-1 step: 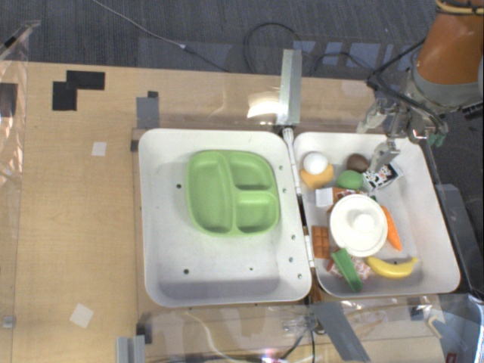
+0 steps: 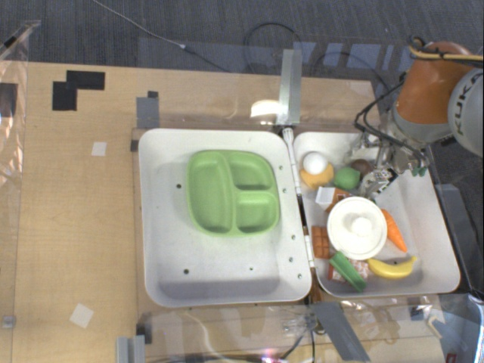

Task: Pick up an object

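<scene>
Nearest the lens, a yellow banana [image 2: 393, 267] and a dark green vegetable [image 2: 349, 269] lie along the front edge of the right bin [image 2: 446, 271]. Moving left to right, the left bin [image 2: 159, 225] carries a pale green divided plate [image 2: 232, 191] of smooth moulded plastic at its centre. The right bin is crowded: a brown waffle-like slab [image 2: 321, 241] sits by its left wall, a white ball on a yellow piece [image 2: 315, 167] near its far-left corner, a white round lidded cup [image 2: 358, 226] in the middle, a green rounded fruit [image 2: 347, 178] behind it and an orange carrot [image 2: 394, 231] just beside the cup. The gripper [image 2: 382, 174] hangs over the bin's far edge, just right of the green fruit; whether it is parted or has anything cannot be made out. The toys look light, stiff and glossy, so probably slippery. The fruit seems the likeliest target, best pinched across its widest middle.
</scene>
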Motion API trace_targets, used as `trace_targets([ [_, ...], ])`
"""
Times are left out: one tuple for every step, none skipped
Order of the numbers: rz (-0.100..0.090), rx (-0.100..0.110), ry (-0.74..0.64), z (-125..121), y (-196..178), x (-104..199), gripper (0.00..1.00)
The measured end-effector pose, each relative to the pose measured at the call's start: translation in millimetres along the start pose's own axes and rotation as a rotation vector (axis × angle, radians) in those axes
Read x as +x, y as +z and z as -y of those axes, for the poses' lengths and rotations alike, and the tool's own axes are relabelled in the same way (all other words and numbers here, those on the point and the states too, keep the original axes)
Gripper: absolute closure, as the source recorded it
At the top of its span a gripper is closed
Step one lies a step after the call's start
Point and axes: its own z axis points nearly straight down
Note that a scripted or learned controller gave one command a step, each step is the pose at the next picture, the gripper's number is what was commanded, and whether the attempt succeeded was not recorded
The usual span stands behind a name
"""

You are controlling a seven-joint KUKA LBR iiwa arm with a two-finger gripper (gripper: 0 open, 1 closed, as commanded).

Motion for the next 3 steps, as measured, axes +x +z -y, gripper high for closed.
trace_targets([
  [0.013,0.004,0.176,22.0,3.5,59.7,0.00],
  [0.015,0.003,0.061,-50.6,2.7,53.2,0.00],
  [0.014,0.004,0.004,-19.1,2.8,72.3,0.00],
])
